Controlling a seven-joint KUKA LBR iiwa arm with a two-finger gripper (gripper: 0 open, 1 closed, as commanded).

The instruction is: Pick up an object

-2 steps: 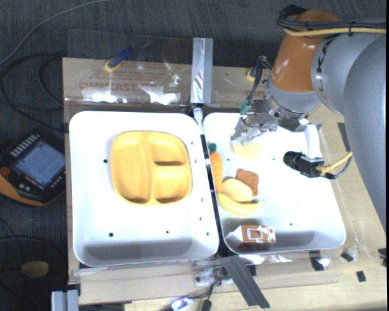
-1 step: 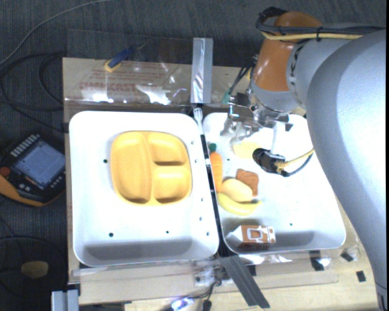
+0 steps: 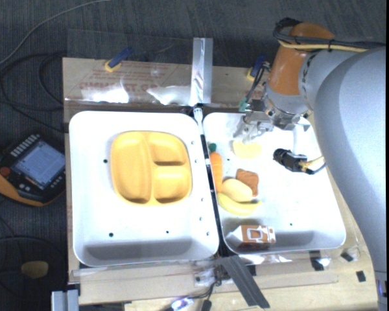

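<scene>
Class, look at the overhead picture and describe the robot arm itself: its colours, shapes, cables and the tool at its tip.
The arm is a thick, rounded, pale grey tube. Above the wrist sits an orange band, with dark and yellow cables running over its top. Below it is a grey wrist block with a small green spot, ending in a slim metallic gripper.

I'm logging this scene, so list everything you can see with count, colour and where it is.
Bins: two, white, side by side on the bench.
Divided plate: one, yellow, in the left bin.
Carrot: one, orange, right bin, by the divider.
Pale disc: one, cream, right bin, under the gripper.
Banana: one, yellow, right bin centre.
Small carton: one, brown and white, right bin front.
Handheld controller: one, orange and black, on the floor, left.
Arm: one, grey with orange band.
Gripper: one, above the right bin's rear.
</scene>
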